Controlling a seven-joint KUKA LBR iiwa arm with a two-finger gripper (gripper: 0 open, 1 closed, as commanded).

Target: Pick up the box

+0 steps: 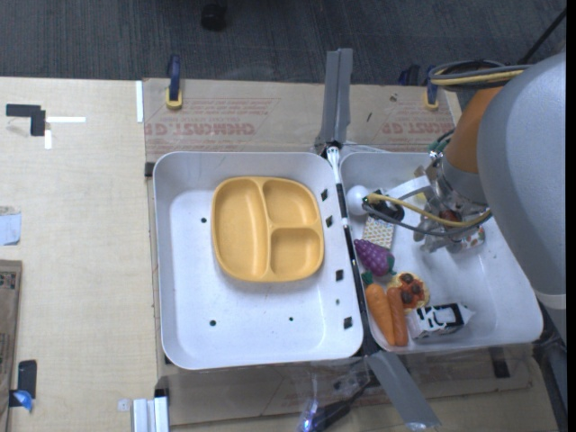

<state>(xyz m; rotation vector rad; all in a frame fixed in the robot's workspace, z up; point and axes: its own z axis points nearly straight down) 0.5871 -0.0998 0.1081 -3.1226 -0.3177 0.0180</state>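
**Table** (72, 241): pale wood surface that carries two shallow white bins side by side.

**Arm** (531, 169): grey, with an orange band (468, 138) above the wrist. It enters from the right and hangs over the right bin.

**Left bin** (252, 327): white, holding one item, the plate.

**Right bin** (506, 282): white, holding the smaller items along its left and near sides.

**Plate** (267, 228): yellow, divided into three compartments, lying flat in the far half of the left bin.

**Gripper** (443, 232): low over the middle of the right bin, toward its far side. Wrist hardware hides the tips, so it cannot be told whether it is open or closed, and nothing is seen in its grasp.

**Carrot** (389, 313): orange, lying along the left wall of the right bin at its near end.

**Box** (441, 318): white with black markings, lying flat near the front edge of the right bin, just beside the carrot on its right. It is well apart from the gripper.

**Grapes** (374, 257): purple cluster against the left wall, just beyond the carrot.

**Patterned piece** (378, 232): pale and grid-marked, possibly a wafer, just beyond the grapes.

**Small orange item** (410, 289): dark-spotted, lying between the carrot and the box.
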